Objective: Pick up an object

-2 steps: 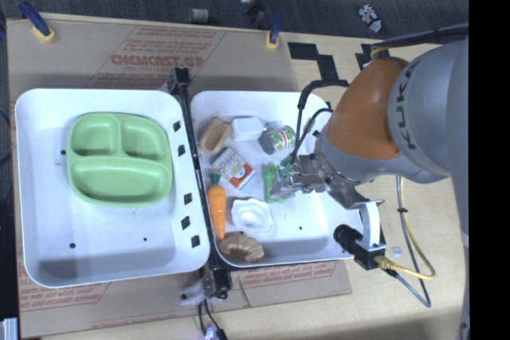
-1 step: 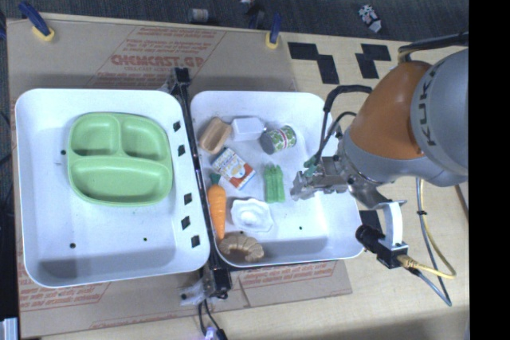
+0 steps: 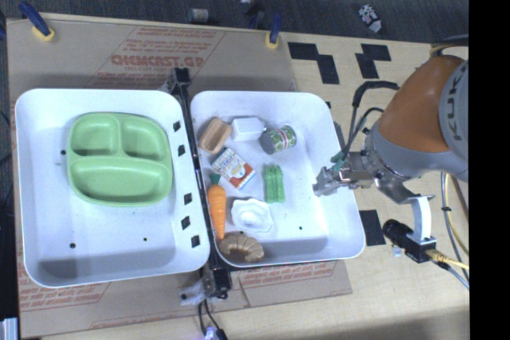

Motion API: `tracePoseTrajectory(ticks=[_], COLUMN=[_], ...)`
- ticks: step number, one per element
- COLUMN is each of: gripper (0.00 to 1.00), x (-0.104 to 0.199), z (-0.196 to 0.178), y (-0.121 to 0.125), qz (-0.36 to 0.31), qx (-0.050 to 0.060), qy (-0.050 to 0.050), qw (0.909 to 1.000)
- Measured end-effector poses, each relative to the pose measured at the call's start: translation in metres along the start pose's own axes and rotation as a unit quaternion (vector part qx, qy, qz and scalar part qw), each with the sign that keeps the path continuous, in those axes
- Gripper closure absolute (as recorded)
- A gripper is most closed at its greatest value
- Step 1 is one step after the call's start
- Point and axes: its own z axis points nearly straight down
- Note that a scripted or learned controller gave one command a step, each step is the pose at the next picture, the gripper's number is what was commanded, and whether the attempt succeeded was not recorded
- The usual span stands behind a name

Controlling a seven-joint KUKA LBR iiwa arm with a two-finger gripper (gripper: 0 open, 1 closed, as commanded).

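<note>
You'll find the gripper (image 3: 327,181) at the right edge of the right bin (image 3: 319,111), and I can't tell its grip. The green block (image 3: 273,183) (nearest toy) lies just left of it, long side running up-and-down the frame.

Bench (image 3: 335,302): tan surface, black square markings right of the bins. Cardboard sheet (image 3: 159,52) with red print lies flat on it. Two white bins sit on the sheet: left bin (image 3: 32,195), right bin (image 3: 319,111) touching it along the black divider.
</note>
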Motion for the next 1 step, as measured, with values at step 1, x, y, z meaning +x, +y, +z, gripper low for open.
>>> tracePoseTrajectory(ticks=[1], gripper=[1.00], x=[0.0052], z=[-0.0615], y=[0.0052], qz=[-0.001], qx=[-0.002], qy=[-0.001], qw=[1.0000])
